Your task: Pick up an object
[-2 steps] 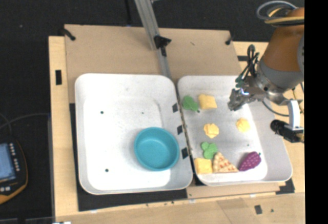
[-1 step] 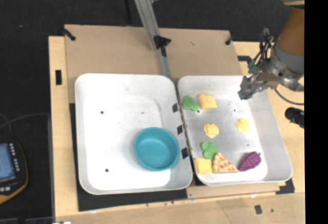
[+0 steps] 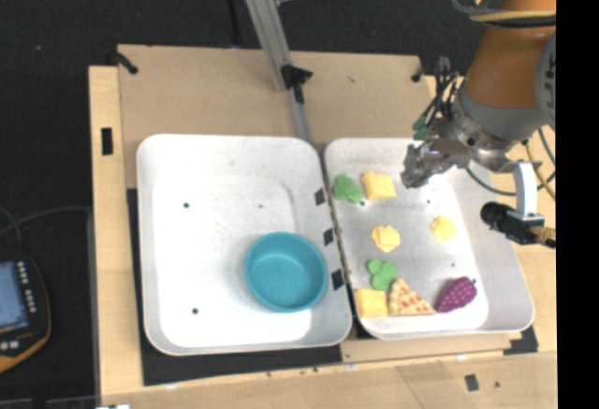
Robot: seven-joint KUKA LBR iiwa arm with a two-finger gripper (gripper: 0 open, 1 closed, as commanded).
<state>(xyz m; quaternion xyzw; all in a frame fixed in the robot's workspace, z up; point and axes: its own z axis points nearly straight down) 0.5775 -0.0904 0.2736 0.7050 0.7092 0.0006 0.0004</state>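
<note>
Fingers' state I cannot tell, gripper hovering beside the yellow block, likely light and stiff, best pinched across flat sides.

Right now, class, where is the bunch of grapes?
The grapes lie in the right bin, near its front right corner, just right of the pizza slice.

Glossy white plastic bins, smooth teal plastic bowl, matt wooden bench
</note>
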